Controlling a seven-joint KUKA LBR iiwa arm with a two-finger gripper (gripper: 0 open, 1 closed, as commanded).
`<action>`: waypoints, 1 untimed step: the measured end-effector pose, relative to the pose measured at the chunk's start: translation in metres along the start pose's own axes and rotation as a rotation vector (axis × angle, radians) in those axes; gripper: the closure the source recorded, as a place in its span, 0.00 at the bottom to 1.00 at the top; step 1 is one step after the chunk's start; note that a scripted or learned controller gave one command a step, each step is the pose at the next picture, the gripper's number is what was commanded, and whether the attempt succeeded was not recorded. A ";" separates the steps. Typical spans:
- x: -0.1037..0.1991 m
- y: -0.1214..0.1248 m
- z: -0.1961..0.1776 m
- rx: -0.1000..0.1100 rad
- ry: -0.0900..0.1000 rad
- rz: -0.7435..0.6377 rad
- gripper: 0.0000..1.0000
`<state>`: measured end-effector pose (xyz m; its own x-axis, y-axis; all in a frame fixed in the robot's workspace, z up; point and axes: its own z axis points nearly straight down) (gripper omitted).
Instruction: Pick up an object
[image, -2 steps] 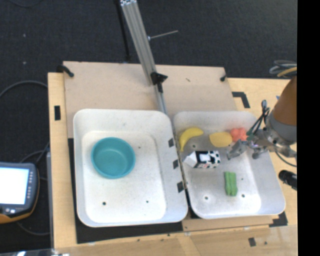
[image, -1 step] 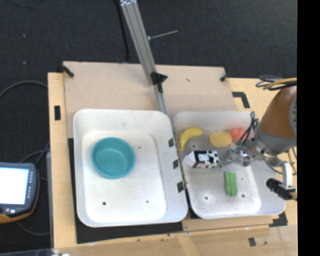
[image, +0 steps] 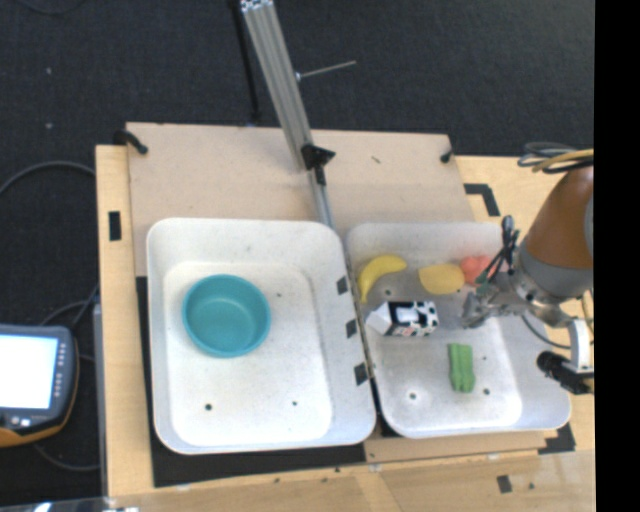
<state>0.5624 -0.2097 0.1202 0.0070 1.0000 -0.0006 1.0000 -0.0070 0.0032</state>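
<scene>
The gripper hangs low over the right bin, near its right wall; whether its fingers are spread or pressed together I cannot tell, and nothing shows between them. Just left of it lies a yellow lump, long axis roughly left to right, with a small red-orange piece touching its right end. A banana curves beside the bin's left wall, its tip pointing down-left. Below it a black-and-white cow toy lies across the bin, and a green block points up and down the view (slightly tilted). The left bin holds a teal bowl, upright. Both bins sit on a pale wooden counter over dark carpet; a metal pole rises behind, and a handheld screen sits at far left.
</scene>
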 end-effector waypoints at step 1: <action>-0.006 0.007 -0.062 -0.005 -0.002 -0.009 1.00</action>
<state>0.5697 -0.2161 0.1820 -0.0022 1.0000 -0.0027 1.0000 0.0022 0.0082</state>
